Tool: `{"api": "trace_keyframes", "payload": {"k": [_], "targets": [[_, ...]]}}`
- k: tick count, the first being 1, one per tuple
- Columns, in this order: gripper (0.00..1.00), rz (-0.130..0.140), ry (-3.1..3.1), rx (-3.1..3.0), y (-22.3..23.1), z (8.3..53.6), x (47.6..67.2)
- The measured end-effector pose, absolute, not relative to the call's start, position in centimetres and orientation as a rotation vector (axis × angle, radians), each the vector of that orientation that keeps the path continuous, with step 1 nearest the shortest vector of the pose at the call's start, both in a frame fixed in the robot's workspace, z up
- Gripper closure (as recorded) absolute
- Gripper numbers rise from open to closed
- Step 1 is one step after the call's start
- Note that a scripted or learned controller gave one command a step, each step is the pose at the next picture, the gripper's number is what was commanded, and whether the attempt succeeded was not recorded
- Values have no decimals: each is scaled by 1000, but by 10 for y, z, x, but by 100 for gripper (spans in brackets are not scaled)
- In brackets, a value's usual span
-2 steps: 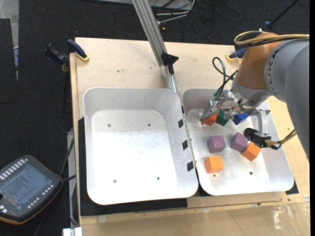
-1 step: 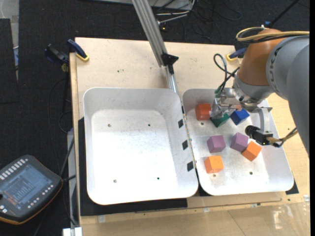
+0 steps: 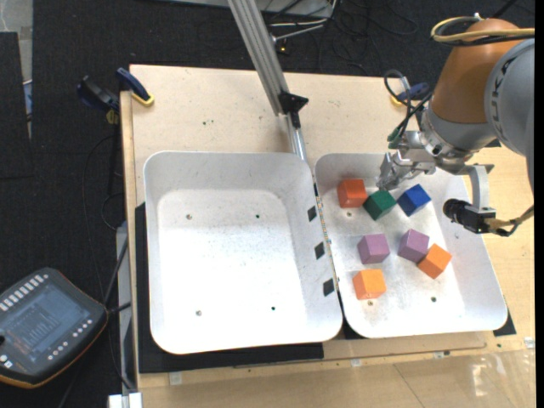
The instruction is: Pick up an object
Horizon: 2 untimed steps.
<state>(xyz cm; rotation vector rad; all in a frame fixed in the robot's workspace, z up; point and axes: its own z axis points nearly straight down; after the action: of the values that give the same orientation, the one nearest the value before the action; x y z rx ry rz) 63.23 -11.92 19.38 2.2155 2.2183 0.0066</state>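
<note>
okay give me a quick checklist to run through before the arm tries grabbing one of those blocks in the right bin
1. Blocks within reach in the right bin: ok, seven lie there.
2. Claw over a target: ok, it hangs just above the green block.
3. Room around the target: not ok, the green block sits tight between the red block and the blue block.
4. Claw opening: cannot tell.
5. Nothing already held: cannot tell.

Green block (image 3: 380, 203), blue block (image 3: 415, 198), white bins (image 3: 170, 177).
</note>
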Motion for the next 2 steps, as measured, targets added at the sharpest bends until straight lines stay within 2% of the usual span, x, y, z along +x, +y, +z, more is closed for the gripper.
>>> {"api": "trace_keyframes", "payload": {"k": [2], "targets": [[100,7,2219,2214,-129,299,635]]}}
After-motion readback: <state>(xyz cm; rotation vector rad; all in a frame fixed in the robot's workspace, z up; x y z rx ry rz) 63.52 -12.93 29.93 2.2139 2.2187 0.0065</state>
